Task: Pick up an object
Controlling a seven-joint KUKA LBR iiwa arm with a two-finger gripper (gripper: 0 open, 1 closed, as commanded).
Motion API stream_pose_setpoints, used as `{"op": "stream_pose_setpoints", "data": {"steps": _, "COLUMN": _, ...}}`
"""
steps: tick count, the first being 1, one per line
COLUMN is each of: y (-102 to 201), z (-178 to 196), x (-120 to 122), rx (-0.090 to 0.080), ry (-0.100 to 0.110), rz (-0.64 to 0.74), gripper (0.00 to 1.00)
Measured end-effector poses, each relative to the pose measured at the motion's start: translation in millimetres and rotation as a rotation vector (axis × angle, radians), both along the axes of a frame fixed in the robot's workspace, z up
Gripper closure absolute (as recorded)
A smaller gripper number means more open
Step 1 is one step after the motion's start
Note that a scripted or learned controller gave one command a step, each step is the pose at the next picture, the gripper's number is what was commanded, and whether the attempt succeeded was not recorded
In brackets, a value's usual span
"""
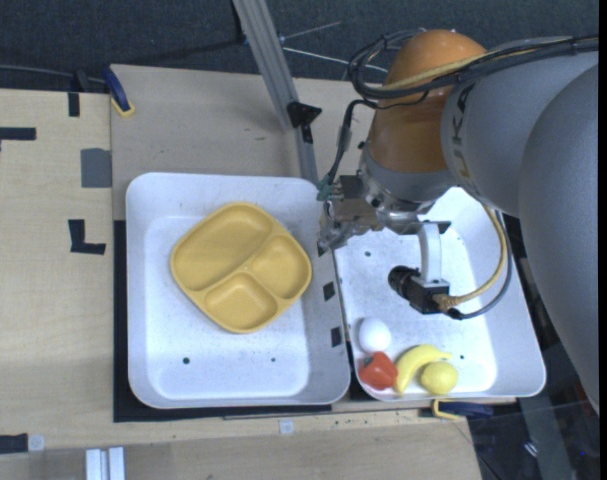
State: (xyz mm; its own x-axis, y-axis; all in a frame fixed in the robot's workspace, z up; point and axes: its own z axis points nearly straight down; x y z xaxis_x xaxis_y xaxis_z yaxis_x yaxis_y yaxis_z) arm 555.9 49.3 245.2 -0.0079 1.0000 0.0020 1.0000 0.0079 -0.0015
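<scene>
Pincer (335,230) above bins' divider, grip state unclear, yellow tray (240,266) left, no legible writing

Wooden bench (43,318), two white bins (143,268)

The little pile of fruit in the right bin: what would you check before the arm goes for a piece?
1. Targets in view: ok. White egg, red piece, banana and yellow fruit lie in the right bin.
2. Pieces spaced apart: not ok, they are clustered, touching.
3. Gripper above them: not ok, it sits near the bins' divider, further back.
4. Fingers open: cannot tell.
5. Yellow plate out of the way: ok, left bin.
</scene>
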Motion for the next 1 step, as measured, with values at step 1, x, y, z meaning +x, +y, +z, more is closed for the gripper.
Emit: {"op": "stream_pose_setpoints", "data": {"steps": 1, "y": 47.3, "z": -9.8, "x": 8.8, "rx": -0.002, "ry": 0.001, "rz": -0.002, "gripper": 1.0}}
